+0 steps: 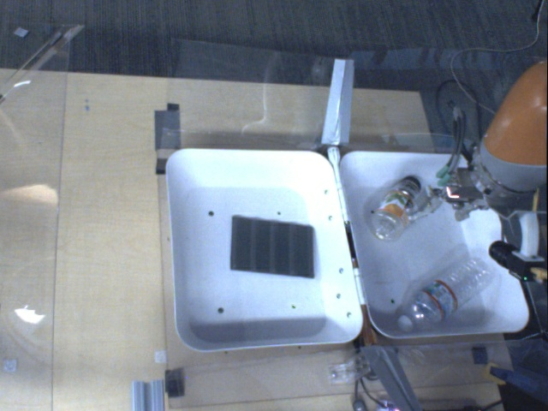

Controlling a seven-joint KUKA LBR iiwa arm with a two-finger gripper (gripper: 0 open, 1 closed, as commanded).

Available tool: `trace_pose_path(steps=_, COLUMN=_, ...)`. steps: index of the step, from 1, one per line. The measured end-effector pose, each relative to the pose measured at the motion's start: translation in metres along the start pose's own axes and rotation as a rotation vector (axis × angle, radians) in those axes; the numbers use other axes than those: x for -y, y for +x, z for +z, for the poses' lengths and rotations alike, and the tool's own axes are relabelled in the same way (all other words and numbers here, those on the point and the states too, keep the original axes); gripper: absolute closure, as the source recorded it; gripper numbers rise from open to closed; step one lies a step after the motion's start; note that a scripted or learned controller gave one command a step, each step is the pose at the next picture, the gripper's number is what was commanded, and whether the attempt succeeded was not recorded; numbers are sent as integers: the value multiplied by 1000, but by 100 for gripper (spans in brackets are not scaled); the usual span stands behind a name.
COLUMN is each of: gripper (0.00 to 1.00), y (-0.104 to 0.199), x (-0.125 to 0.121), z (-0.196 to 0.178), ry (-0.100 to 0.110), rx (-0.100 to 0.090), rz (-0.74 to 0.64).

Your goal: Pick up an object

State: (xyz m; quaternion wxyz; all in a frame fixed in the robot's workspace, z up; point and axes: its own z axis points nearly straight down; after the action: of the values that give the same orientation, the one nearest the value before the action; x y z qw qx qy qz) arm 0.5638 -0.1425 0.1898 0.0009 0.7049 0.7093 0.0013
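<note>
1. Pale wood counter (94, 255) carries two shallow white bins side by side, with dark carpet beyond.
2. Left bin (197, 187) holds a dark ribbed mat (272, 247) at its middle.
3. Right bin (501, 315) holds two clear plastic bottles: one (396, 208) lies near the far wall, another (445, 294) lies near the front edge.
4. Pincer (458, 193) is seen just beside the far bottle's cap end; whether it is parted or closed cannot be told.
5. A grip is best taken across the far bottle's body, since a smooth round bottle would likely roll aside.
</note>
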Motion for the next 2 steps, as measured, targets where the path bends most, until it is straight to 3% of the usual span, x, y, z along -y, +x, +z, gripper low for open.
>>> trace_pose_path(steps=1, gripper=0, y=10, x=-41, z=49, ry=-37, rx=7, rz=-153)
trace_pose_path(steps=2, gripper=0, y=19, x=-48, z=58, ry=-48, rx=5, rz=-140)
